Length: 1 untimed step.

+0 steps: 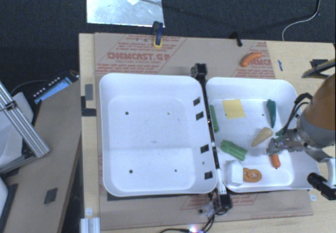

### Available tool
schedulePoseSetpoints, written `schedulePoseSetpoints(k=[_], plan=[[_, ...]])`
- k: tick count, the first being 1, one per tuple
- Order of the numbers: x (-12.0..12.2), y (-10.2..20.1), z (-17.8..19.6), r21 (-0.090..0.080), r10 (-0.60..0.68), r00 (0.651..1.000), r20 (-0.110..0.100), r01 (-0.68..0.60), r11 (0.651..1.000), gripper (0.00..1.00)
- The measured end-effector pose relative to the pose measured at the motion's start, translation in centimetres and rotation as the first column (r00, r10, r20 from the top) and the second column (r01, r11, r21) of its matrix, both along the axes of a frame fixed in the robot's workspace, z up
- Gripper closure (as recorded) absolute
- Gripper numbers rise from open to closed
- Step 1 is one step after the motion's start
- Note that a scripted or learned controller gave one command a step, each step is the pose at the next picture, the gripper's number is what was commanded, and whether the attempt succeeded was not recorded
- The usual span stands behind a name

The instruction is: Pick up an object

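- We see the arm enter from 3 o'clock, grey with a wide orange band above the wrist, the gripper (276, 145) low over the right bin (286, 90).
- We cannot tell how the fingers stand; the dark metal tip is blurred, and nothing shows plainly between them.
- Just below the tip, at its 6 o'clock, lies a small orange carrot-like piece (275, 161), smooth and stubby; whether the tip touches it we cannot tell.
- Just at the tip's 10 o'clock lies a pale tan cone-shaped piece (262, 136), tapered, matte.
- A flat yellow square (233, 108) lies toward 11 o'clock in the right bin, thin like a cheese slice.
- A dark green slender pod shape (271, 112) lies at 1 o'clock in that bin, glossy, pointing up and down.
- A green ridged cylinder (233, 149) lies tilted near the bin's centre-left.
- An orange ring-shaped piece (252, 175) sits at 6 o'clock, beside a small white block (234, 172).
- The left bin (113, 90) is shallow moulded white plastic with rounded corners.
- Both bins rest on a brown cardboard sheet (136, 53) with red lettering.
- On the cardboard at 12 o'clock from the right bin lies an orange sausage-shaped piece (250, 59).
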<state>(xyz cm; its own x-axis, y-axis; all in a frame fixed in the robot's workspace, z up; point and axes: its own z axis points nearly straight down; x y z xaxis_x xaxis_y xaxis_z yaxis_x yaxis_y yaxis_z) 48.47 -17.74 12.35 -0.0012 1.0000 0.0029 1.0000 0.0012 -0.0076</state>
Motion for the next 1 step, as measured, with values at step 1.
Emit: schedulePoseSetpoints(k=[1], plan=[[3.18, 2.32, 11.63, -0.006, 0.008, 1.000, 0.022, -0.007, 1.000, 1.00]])
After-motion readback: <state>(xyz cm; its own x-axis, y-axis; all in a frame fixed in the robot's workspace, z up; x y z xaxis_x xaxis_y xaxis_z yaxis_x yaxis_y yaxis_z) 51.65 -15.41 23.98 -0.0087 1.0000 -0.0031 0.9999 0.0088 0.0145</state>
